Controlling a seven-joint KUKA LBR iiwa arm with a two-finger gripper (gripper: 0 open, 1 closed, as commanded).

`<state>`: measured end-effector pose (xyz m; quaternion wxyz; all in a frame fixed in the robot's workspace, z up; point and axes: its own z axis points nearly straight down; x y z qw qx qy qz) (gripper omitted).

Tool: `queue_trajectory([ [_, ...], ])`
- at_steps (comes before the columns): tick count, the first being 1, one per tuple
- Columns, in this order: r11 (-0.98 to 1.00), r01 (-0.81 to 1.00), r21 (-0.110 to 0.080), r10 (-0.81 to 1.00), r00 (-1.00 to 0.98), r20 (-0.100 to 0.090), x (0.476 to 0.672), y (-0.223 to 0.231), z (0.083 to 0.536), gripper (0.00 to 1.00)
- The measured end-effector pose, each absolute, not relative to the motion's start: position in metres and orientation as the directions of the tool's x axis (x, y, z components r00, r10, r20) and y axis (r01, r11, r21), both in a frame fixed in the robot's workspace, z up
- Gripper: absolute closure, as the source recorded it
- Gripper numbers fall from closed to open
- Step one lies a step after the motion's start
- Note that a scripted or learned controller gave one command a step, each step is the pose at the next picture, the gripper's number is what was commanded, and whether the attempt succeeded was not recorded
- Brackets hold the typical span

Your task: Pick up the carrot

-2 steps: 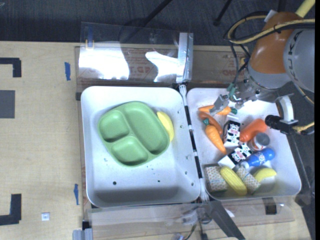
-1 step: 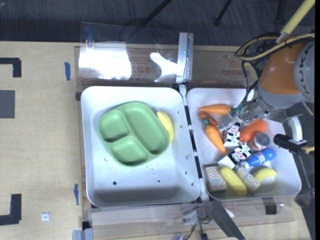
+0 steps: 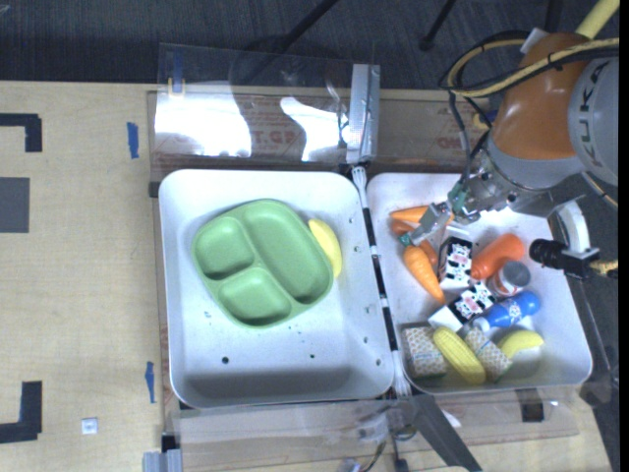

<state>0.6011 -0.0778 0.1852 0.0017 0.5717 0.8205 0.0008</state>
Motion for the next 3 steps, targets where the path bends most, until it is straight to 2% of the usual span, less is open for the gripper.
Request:
queue_trajectory([
  [1, 0.097, 0.995, 0.0, 0.995, -0.097, 0.0, 0.565, -0.121, 0.211, 0.0],
  [2, 0.129, 0.992, 0.001, 0.992, -0.129, -0.001, 0.657, -0.083, 0.185, 0.0],
  [3, 0.053, 0.999, 0.001, 0.999, -0.053, 0.0, 0.592, -0.116, 0.102, 0.0],
])
